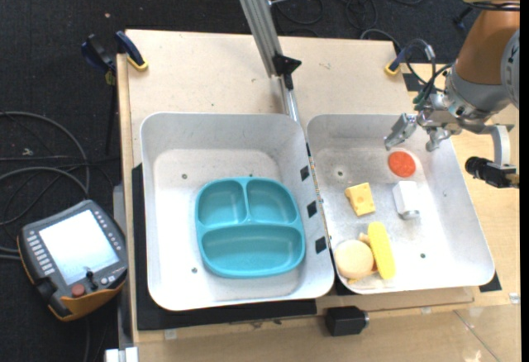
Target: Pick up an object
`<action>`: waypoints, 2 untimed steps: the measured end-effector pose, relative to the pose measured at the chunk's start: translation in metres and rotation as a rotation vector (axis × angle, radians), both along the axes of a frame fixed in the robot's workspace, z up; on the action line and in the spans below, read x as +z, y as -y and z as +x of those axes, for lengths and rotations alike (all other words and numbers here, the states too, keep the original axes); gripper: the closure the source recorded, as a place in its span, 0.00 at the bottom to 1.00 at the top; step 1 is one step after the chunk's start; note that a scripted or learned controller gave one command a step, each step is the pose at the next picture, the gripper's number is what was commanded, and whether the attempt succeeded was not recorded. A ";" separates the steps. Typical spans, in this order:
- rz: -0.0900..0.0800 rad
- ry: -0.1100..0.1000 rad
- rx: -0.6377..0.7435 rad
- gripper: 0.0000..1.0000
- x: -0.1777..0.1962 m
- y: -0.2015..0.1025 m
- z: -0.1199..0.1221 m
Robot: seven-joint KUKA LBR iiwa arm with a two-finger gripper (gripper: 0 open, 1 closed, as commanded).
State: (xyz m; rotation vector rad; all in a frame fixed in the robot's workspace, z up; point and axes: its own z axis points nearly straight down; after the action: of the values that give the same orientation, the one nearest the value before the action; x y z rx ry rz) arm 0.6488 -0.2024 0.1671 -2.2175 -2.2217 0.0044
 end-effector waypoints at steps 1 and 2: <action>0.001 -0.001 -0.001 0.00 -0.055 -0.008 -0.009; -0.001 0.006 0.000 1.00 -0.040 -0.007 -0.006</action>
State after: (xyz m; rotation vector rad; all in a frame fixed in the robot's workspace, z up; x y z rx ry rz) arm 0.6424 -0.1951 0.1268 -2.2215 -2.2254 -0.0010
